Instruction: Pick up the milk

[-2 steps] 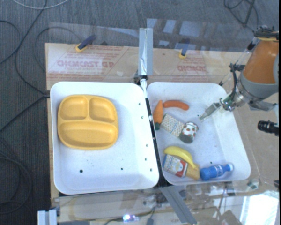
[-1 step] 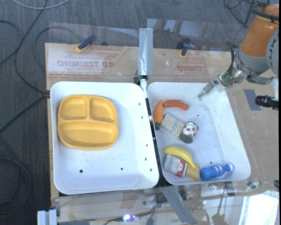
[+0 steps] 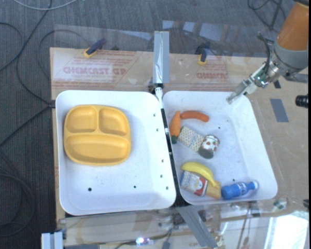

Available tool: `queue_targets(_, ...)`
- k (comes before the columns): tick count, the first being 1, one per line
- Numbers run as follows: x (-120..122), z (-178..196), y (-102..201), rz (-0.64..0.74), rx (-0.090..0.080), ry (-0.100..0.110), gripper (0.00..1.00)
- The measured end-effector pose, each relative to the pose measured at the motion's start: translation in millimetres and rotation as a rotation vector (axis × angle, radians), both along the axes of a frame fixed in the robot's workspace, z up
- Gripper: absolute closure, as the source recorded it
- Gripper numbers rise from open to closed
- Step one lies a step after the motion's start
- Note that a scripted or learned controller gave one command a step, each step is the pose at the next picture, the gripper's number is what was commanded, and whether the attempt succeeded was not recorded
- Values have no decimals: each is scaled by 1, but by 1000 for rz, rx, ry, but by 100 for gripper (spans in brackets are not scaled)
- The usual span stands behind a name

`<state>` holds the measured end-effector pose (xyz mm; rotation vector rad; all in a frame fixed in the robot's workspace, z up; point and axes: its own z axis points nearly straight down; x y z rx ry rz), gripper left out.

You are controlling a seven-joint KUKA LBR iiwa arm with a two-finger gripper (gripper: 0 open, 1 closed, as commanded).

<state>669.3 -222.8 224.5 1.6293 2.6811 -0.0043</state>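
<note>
Milk (image 3: 194, 183), small carton w/ red-and-white front, lies on its side at the near edge of the right bin (image 3: 259, 139), well below and left of the gripper (image 3: 237, 94) as seen from the camera. Banana (image 3: 199, 171) rests across its top edge, touching; blue bottle (image 3: 239, 189) lies just beside it on the arm's side. Further toward the gripper: patterned pouch (image 3: 189, 137) and a small round tin (image 3: 209, 146), then a carrot (image 3: 174, 124) and a sausage (image 3: 194, 116) closest to it, approx. halfway.

Gripper sits at the bin's far right corner, over the rim, fingers slightly apart, nothing between them.

Progress, judged from this: nothing done yet. Milk untouched, not lifted. Left: travel across the bin to the carton, descend, close on it, lift. Banana overlap may complicate the grab.

Left bin (image 3: 114, 191) w/ yellow tray (image 3: 97, 134) isn't involved.
</note>
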Motion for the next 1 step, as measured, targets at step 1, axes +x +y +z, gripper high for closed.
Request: queue_targets(1,0,24,36,205,1,0,0)
